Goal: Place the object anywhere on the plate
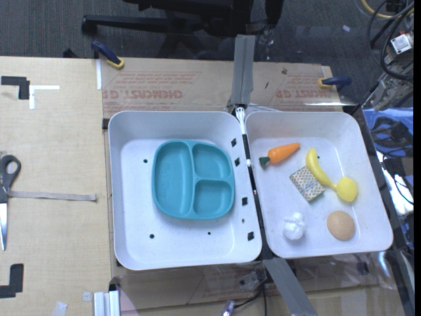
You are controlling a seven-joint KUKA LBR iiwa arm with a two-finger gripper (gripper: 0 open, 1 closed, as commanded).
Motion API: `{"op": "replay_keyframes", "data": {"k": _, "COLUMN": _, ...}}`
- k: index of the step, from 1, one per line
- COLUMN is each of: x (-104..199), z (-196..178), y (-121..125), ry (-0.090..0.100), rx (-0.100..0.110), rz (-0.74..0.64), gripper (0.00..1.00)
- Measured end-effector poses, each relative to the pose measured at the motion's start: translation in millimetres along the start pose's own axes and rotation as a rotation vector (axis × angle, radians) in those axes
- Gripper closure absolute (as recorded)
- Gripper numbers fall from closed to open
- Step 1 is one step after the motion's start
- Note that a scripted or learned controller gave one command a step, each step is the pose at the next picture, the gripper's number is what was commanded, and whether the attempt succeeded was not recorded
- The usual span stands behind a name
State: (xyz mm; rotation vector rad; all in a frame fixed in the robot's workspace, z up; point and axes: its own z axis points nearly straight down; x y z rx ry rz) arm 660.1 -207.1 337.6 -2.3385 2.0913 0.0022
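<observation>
- Camera view looks down on the worktop (52,124), which carries two white bins side by side.
- Left bin (125,196) holds a teal plate (194,180) with three compartments, lying flat near the bin's middle; nothing lies on it.
- Right bin (358,143) holds all the loose things, well apart from the plate.
- An orange carrot (283,153) lies at the far left of that bin, its green end pointing left.
- A yellow banana (319,166) lies just right of the carrot, slanting toward the near right, with a yellow lemon (347,189) at its near end.
- A small patterned packet (307,184) sits just left of the banana.
- A brown egg (341,225) rests near the bin's near right corner; a small white object (294,226) lies left of it.
- Scissors (6,189) lie at the far left edge of the worktop.
- Gripper: its state cannot be told.
</observation>
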Motion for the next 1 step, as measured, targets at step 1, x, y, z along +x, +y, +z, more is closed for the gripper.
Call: {"op": "replay_keyframes", "data": {"k": 1, "x": 2.0, "z": -124.5, "y": -0.3, "ry": 0.001, "rx": 0.005, "rz": -0.065, "gripper": 1.0}}
